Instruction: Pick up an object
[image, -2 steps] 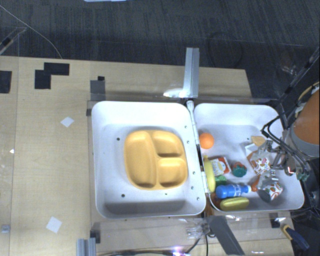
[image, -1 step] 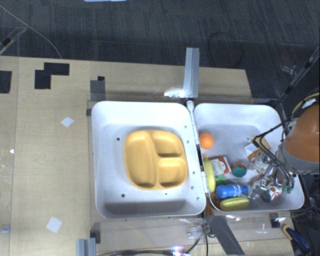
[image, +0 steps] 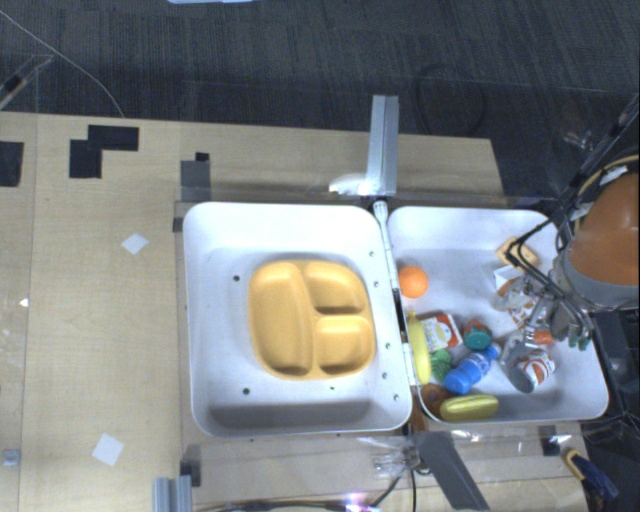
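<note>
Now gripper (image: 532, 340) low in right bin (image: 450, 225), over the clutter.
Near to far: yellow-green oblong (image: 469, 406) lies w/ long axis left-right; blue bottle (image: 468, 371) tilts toward gripper; we can't tell if fingers are open or shut; orange ball (image: 412, 281) well apart. Yellow tray (image: 310, 318) in left bin (image: 215, 300).

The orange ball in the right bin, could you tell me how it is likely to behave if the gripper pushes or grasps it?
The orange ball looks round and smooth, so a push would probably send it rolling. It sits beside the bin wall, which may stop it on that side. Being small and evenly curved, it could squirt out from between closing fingers unless gripped centrally. It is likely light.
</note>
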